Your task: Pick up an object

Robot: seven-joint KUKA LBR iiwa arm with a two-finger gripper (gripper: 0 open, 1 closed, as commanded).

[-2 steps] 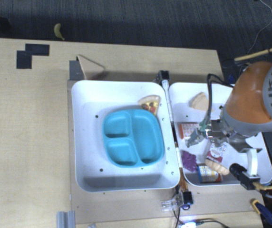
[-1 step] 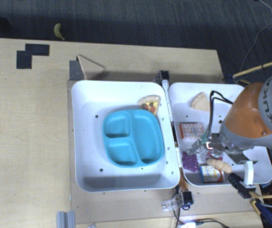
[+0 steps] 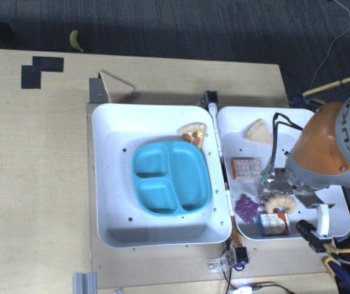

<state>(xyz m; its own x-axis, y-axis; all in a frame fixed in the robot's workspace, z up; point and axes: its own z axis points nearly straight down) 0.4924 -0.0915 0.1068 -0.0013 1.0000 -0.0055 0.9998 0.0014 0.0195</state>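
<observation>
Bench (image 3: 34,182) of pale wood bearing two shallow white plastic bins. Left bin (image 3: 111,164): blue three-compartment plastic tray (image 3: 170,176) at centre; pizza-slice toy (image 3: 193,133) at the far right corner, just beyond the tray. Right bin (image 3: 230,124): tan wedge-shaped item (image 3: 258,130) at the far end; small red-and-white printed card (image 3: 246,167) mid-bin; purple crumpled item (image 3: 246,208) and blue-and-orange can (image 3: 273,223) at the near end. Gripper (image 3: 277,193) low over a pale ring-shaped doughnut toy (image 3: 280,202), just above the can; whether it is wide or closed, cannot tell.
</observation>
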